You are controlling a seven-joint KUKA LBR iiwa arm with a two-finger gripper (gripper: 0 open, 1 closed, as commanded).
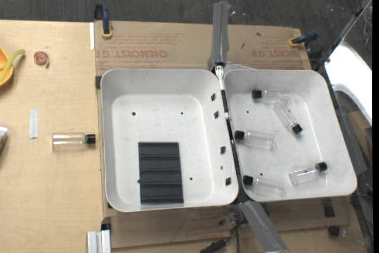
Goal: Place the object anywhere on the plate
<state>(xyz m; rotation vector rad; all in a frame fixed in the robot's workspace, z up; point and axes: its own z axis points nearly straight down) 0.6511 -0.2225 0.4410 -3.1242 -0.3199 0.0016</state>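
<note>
A black ribbed plate (160, 173) lies flat on the floor of the left bin (118, 92), toward its near edge. Several clear vials with black caps lie on their sides in the right bin (331, 127). One vial (269, 95) is at the back. Another vial (289, 118) lies at a slant just below it. A third vial (256, 138) rests by the left wall. Two more lie near the front, a vial (307, 173) at the right and a vial (263, 186) at the left.
A further clear vial (71, 139) lies on the wooden bench left of the bins, near a small white strip (33, 124). A yellow object (6, 65) and a brown disc (40, 58) sit at the far left. Clamps (102, 19) hold the cardboard behind the bins.
</note>
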